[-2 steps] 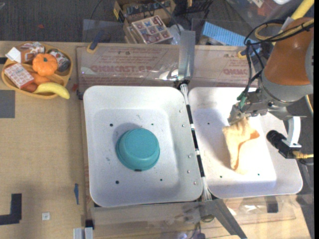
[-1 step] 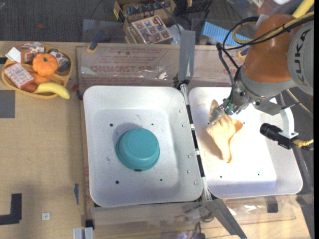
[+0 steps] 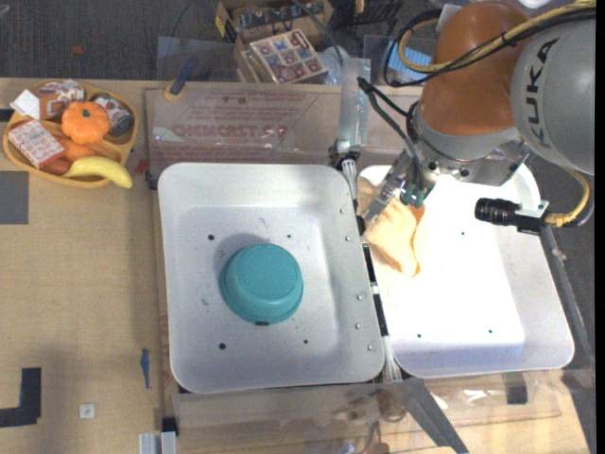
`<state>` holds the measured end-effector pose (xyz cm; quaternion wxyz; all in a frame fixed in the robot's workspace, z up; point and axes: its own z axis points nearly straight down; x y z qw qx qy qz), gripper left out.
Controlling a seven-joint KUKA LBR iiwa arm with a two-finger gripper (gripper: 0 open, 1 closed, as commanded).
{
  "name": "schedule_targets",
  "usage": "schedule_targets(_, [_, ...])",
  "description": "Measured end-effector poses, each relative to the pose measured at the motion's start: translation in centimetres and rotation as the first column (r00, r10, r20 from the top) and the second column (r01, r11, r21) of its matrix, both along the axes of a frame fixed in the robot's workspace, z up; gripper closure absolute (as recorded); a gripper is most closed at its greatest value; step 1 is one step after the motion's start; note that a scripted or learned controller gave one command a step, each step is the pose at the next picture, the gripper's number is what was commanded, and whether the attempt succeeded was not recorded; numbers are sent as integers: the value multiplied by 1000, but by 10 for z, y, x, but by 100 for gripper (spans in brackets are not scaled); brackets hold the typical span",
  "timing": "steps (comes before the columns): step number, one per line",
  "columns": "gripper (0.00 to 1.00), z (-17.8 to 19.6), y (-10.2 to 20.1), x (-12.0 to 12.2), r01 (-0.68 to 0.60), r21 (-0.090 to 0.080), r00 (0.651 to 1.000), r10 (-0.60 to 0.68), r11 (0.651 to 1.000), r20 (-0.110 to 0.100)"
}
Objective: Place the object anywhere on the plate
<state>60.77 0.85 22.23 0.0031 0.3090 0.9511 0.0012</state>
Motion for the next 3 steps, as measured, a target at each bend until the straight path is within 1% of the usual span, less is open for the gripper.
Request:
schedule_targets(1, [100,13,48,17,-387,-2,922,387,922,2])
schedule_targets(2, [100,8,96,32,-588,-3,809,588,809,2])
schedule_targets(3, [0,9,96,32,-588,-3,809,588,809,3])
